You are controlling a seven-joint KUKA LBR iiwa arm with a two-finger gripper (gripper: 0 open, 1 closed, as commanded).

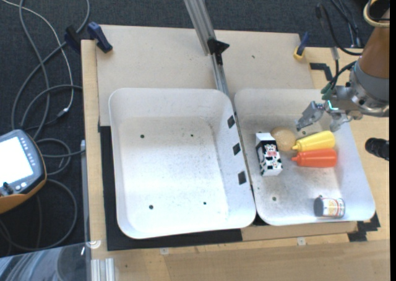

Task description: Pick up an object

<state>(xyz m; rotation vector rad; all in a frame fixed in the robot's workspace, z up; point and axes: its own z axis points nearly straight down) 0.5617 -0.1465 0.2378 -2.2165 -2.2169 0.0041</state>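
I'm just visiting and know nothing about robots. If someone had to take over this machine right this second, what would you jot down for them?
Gripper: above the far part of the right bin, just beyond the yellow bottle. Nothing shows between its fingers; open or shut can't be told.
Things, all in the right bin: yellow bottle and orange bottle lying side by side, a tan rounded object at the yellow bottle's left end, a black-and-white carton left of them, a small can on its side near the front.
Done: nothing picked yet.
Left: grasp one object and lift it, probably the yellow bottle, since it is nearest.
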